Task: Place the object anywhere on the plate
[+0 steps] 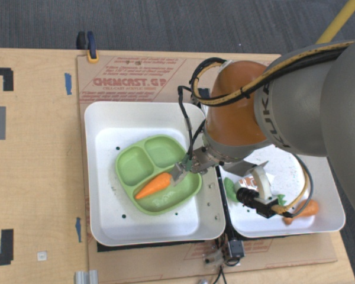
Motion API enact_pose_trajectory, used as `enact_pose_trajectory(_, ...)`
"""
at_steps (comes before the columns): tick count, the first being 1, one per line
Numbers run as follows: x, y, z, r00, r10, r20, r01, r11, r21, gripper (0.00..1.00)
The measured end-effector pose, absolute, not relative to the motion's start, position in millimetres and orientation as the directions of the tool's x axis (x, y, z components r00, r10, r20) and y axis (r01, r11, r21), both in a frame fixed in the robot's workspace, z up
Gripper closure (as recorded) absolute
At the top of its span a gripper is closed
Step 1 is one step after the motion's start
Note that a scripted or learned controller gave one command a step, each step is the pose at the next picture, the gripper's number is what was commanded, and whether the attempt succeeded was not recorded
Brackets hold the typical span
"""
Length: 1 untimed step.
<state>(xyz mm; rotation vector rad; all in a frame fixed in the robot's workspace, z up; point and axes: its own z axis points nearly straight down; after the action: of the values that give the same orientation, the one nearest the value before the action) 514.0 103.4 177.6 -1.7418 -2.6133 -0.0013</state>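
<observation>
I see the carrot (153, 185) lying in the large compartment of the green plate (143, 158), inside the left bin (103, 158). The end effector (183, 169) touches its tip; I cannot tell its state.

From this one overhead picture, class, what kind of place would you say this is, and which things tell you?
Probably a robot test bench or lab. Two white bins sit on a plywood board, a toy carrot lies on a green divided plate, and a grey arm reaches in.

Two white bins (100, 158), one green plate (160, 152), two carrots (153, 186), one green piece (231, 188).
</observation>
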Motion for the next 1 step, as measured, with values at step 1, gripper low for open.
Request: enact_pose_trajectory(1,514.0,103.4,177.6,-0.385,0.923,0.001,0.923,0.385,0.0,0.0)
